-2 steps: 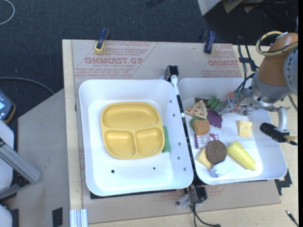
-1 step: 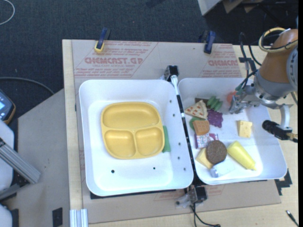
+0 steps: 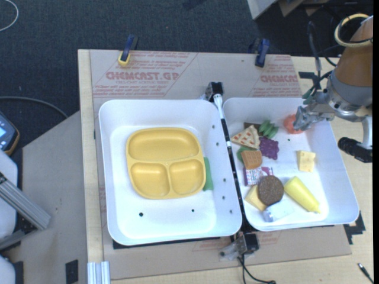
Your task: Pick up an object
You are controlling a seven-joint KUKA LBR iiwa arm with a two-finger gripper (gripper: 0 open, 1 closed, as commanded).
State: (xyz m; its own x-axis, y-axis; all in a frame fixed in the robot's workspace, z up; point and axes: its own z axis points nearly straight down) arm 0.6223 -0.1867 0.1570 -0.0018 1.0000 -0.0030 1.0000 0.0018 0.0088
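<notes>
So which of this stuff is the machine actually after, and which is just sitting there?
For the job:
claw
orange piece under it
pizza slice
purple grapes
cheese wedge

Just lying about:
yellow divided plate
blue clamps

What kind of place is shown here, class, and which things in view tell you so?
Probably a robotics lab bench: a robot arm reaching over two white bins, toy food, and a clamped board.

Pincer fingertips hidden against orange object; arm cut by right edge; green item half under yellow tray
</notes>
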